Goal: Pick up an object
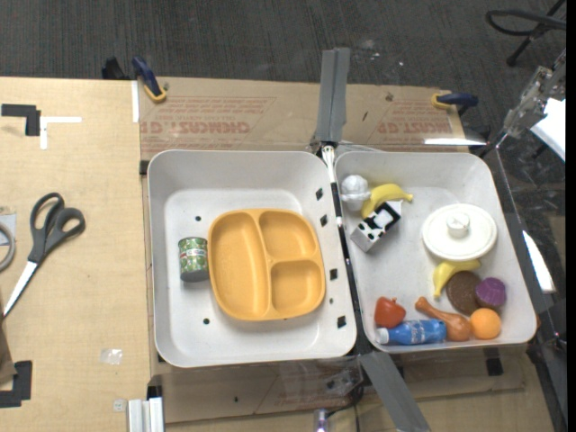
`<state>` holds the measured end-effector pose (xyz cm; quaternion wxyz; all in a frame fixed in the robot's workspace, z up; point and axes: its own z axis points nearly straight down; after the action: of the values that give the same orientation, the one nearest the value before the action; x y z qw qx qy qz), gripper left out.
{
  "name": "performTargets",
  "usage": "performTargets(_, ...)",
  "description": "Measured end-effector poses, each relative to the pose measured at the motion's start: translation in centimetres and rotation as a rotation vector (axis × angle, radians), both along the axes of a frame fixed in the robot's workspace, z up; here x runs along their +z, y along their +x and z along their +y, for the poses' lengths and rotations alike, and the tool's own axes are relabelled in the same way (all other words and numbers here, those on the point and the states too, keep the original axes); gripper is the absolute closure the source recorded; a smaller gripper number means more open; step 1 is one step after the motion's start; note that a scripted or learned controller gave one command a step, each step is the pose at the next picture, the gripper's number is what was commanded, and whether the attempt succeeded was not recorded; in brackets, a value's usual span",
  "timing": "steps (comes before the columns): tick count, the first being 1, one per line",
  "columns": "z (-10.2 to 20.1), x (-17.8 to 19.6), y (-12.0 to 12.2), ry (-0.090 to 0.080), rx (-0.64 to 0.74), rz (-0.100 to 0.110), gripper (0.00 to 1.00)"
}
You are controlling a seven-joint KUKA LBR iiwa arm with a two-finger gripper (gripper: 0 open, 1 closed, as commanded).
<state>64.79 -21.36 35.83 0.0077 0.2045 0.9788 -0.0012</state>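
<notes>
The left bin [171, 331] holds a yellow divided plate [266, 264] and a small green can [193, 258] lying just left of it. In the right bin [504, 205] several toys lie loose. A yellow banana [390, 194] rests by a black-and-white box [376, 225] and a small white ball [355, 186] at the back left. A white lidded pot [459, 231] sits at centre right. Along the front lie a red pepper [390, 311], a blue bottle [414, 333], a brown drumstick [443, 318], an orange [486, 323], a brown disc [464, 291] and a purple piece [491, 291].
Scissors [45, 232] lie on the wooden bench left of the bins. Cardboard [234, 120] with two clamps [148, 79] sits behind the bins. A grey bar [333, 97] runs back from the divide between them.
</notes>
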Motion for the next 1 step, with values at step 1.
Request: performTargets(1,0.02,0.99,0.15,-0.002,0.002,-0.005,1.00)
